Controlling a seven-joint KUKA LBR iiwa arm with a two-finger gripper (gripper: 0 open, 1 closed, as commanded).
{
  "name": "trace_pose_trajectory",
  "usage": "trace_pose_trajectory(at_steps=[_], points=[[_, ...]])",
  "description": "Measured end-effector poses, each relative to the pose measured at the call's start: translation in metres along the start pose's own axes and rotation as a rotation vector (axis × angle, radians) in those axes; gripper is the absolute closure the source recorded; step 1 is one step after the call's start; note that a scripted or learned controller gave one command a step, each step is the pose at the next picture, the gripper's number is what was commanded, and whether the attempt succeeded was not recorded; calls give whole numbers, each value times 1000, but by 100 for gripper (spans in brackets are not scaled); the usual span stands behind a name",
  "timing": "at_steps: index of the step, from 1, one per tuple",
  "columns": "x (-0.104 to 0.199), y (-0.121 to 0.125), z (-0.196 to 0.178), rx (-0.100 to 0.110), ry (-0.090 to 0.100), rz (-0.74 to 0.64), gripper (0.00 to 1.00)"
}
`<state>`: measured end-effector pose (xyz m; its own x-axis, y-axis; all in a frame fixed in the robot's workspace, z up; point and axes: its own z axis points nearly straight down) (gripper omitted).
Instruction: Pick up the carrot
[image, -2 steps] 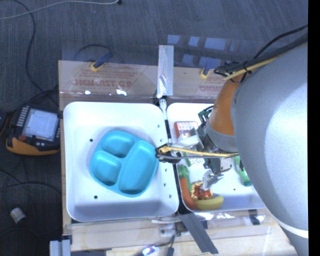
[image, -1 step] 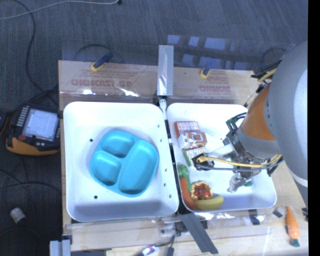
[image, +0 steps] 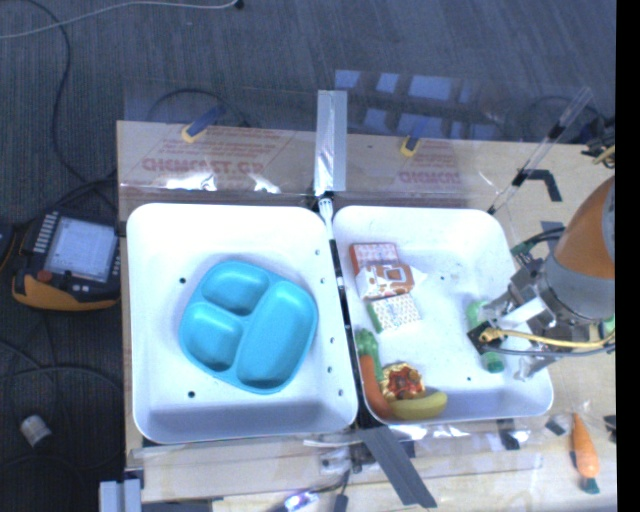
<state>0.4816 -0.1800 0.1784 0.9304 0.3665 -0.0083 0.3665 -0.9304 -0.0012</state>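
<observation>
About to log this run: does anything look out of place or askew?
Yes. A small orange carrot-shaped piece with a green tip lies on the bench outside the right white bin. Inside it, the long orange toy carrot is wedged against the left wall, touching a yellow banana.

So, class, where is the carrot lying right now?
The carrot lies in the right bin, along its left wall near the front corner, beside the banana and pizza slice.
</observation>
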Motion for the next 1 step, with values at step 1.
trace_pose_trajectory(at_steps=[1], points=[[96, -84, -4, 1, 3, -552, 0]])
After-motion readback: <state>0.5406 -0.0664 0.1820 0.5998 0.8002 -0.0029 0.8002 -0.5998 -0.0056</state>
